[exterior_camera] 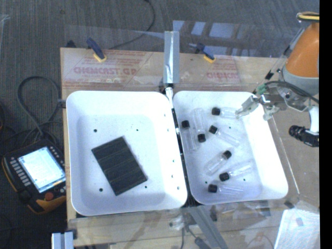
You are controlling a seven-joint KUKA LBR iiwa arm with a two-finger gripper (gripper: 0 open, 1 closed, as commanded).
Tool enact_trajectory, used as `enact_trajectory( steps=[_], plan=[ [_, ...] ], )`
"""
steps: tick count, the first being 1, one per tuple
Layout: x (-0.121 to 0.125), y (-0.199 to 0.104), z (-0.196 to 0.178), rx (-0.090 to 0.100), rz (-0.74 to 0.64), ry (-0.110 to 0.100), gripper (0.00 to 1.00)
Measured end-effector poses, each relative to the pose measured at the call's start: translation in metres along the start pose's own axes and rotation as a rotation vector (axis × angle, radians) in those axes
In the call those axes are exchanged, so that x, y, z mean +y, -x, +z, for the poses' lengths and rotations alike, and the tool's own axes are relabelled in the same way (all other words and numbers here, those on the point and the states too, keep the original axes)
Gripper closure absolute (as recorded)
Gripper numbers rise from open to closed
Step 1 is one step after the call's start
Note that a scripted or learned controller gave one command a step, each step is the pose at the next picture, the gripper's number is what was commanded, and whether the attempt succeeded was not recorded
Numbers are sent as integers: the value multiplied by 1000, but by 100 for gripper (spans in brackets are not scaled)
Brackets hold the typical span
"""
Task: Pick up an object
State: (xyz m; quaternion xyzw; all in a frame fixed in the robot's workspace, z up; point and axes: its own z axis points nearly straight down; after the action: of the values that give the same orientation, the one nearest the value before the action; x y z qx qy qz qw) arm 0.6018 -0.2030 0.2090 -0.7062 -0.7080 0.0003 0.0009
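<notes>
Nearest: capped clear vials (223, 162) strewn in right bin (270, 160), below and left of pincer (258, 107). Pincer over bin's upper right rim, fingers apart, nothing between them. Further left, black slab (119, 165) in left bin (78, 139).

Right bin (270, 154): several clear vials (220, 162), black caps. Left bin (78, 139): dark ridged slab (119, 165). Gripper (258, 106) above right bin's far edge, apparently holding nothing.

Several clear vials (217, 163) with black caps lie on their sides, scattered at varied angles across the right bin (270, 157), most toward its left and middle. A dark ribbed rectangular block (119, 165) lies flat and askew in the left bin (83, 139), toward its near side.
</notes>
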Motion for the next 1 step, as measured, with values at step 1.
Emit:
enact_trajectory(
  steps=[1],
  plan=[
    [-12, -24, 116, -1, -82, 2, 0]
  ],
)
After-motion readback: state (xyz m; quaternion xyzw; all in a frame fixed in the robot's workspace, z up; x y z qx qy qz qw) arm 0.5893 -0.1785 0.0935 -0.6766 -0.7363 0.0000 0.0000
